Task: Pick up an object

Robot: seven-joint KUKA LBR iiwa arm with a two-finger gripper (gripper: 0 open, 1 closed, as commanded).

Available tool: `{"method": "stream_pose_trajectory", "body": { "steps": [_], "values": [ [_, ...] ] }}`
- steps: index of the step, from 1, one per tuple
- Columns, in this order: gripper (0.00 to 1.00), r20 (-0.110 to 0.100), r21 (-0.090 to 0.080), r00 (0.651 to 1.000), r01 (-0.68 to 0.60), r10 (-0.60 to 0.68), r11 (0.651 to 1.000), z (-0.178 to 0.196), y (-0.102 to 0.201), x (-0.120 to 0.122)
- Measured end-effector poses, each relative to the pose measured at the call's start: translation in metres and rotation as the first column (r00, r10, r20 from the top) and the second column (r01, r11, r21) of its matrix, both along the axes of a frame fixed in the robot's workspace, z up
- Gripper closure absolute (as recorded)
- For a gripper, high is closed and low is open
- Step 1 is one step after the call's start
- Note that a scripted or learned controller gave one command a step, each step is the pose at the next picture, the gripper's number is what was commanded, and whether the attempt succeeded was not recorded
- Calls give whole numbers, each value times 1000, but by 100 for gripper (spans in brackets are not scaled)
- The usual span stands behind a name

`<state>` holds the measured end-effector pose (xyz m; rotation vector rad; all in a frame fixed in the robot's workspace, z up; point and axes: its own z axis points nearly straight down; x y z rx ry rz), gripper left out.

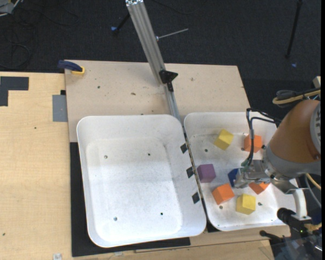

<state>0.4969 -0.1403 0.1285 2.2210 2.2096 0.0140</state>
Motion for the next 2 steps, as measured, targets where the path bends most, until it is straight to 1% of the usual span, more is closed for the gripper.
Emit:
{"method": "stream_pose_trajectory", "body": {
  "steps": [1,2],
  "values": [
    [100,-9,-1,1000,-6,6,1000,62,1,-2],
    [100,-8,-2,1000,-6,6,1000,123,-5,2]
  ]
}}
